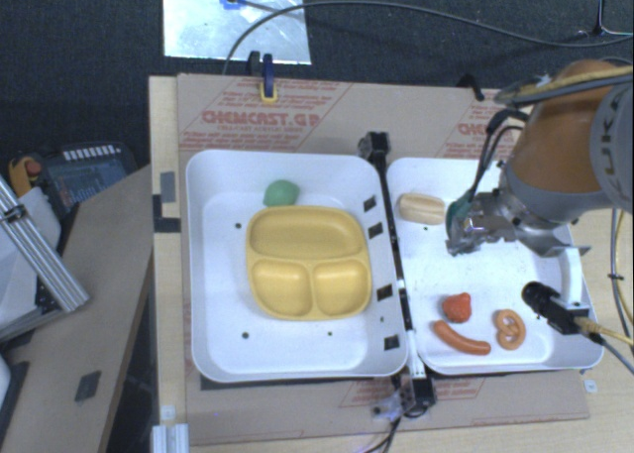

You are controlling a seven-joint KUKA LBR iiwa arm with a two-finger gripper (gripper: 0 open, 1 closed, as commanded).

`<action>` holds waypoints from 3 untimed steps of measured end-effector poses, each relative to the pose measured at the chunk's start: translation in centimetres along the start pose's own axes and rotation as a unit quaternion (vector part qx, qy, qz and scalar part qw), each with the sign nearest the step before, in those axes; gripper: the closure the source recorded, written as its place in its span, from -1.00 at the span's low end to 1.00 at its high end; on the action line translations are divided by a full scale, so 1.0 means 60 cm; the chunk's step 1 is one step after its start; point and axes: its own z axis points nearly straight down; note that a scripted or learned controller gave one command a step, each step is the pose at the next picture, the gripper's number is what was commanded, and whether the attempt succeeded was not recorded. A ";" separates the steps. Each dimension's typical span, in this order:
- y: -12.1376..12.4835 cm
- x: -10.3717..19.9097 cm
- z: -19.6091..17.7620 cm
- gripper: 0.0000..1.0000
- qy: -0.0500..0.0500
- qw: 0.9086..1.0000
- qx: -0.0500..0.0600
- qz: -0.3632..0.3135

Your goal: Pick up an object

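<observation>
We see the arm point(580, 144) cut off by the right edge, and its bulk hides part of the right bin point(426, 347) beneath. The gripper point(464, 239) is too small and dark for us to read. The green object point(281, 192) is partly hidden behind the yellow tray point(307, 261).

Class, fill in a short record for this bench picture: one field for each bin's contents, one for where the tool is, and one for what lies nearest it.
left bin: yellow divided tray; green object at its far edge
right bin: bread roll, red object, sausage, pretzel
tool position: tool over the right bin, upper middle
nearest item: bread roll, to the tool's left
</observation>
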 end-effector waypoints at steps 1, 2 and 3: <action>0.011 0.075 -0.010 1.00 0.000 1.000 0.000 0.000; 0.020 0.167 0.008 1.00 0.000 1.000 0.001 0.000; 0.038 0.259 0.019 1.00 0.000 1.000 0.001 -0.001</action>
